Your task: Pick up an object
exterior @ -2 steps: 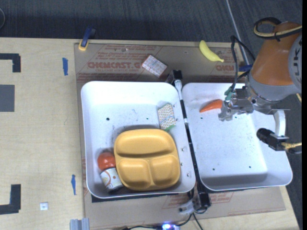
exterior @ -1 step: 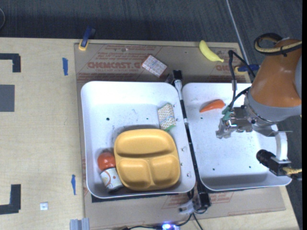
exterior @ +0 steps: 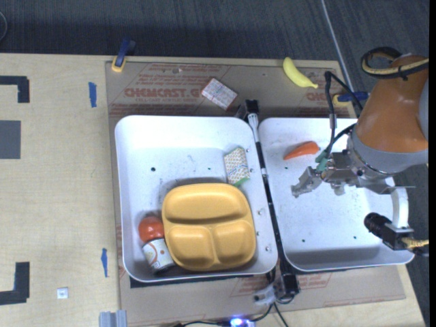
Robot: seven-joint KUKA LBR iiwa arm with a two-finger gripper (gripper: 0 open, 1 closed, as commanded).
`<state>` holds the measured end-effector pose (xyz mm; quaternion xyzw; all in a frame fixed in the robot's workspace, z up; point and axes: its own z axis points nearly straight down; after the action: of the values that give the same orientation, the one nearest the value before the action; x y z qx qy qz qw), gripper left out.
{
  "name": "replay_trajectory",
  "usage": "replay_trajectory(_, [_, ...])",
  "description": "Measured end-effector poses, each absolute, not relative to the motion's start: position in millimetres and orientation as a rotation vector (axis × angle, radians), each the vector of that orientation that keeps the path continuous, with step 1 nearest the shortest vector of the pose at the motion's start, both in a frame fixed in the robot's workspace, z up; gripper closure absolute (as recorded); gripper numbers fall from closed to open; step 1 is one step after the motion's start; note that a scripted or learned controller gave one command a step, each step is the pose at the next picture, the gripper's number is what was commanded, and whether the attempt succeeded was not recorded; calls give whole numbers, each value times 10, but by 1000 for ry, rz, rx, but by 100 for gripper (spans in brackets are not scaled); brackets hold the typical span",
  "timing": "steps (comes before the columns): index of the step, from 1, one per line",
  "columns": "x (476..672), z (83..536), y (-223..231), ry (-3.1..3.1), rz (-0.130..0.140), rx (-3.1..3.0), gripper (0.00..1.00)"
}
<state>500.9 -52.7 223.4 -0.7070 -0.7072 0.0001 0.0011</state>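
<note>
Where bins meet, yellow tray (exterior: 208, 225) leftward

A tray (exterior: 208, 225) lies in the left bin (exterior: 136, 148); a carrot (exterior: 300, 150) lies in the right bin (exterior: 327, 251).

Robotics lab: taped bench (exterior: 54, 182), two white bins (exterior: 129, 142), cabling.

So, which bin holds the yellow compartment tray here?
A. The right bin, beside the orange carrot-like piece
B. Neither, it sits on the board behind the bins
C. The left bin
C. The yellow compartment tray lies in the left bin, while the orange carrot-like piece lies in the right bin near the gripper.
</note>
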Motion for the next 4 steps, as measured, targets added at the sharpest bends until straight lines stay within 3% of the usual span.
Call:
replay_trajectory(1, [5666, 1374, -919, -2221, 1, -2223, 0])
replay_trajectory(2, [5909, 863, -962, -2224, -3, -2223, 0])
replay_trajectory(3, [6439, 854, -1094, -2225, -2, -2221, 0])
replay_trajectory(4, [6450, 963, -1092, -2230, -3, -2222, 100])
